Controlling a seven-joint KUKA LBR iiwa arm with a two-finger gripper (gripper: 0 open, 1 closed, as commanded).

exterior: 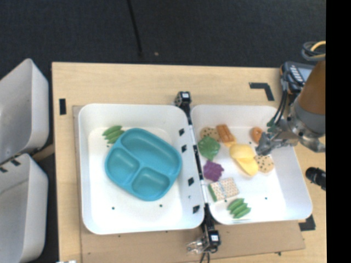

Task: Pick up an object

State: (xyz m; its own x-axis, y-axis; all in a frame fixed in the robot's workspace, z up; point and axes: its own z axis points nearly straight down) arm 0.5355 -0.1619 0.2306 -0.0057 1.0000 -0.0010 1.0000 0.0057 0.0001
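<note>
Yellow toy lies in right bin btw purple piece & spotted cookie; gripper just above cookie, w/ nothing seen held, can't tell how far open

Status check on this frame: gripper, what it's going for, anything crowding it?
Gripper low in right bin, nothing seen held. Nearest: yellow piece, spotted cookie beside it. Orange piece crowds close behind.

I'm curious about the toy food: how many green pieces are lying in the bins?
3. One leafy piece in the left bin beside the blue plate; one round piece and one leafy piece in the right bin. Others may be hidden.
</note>
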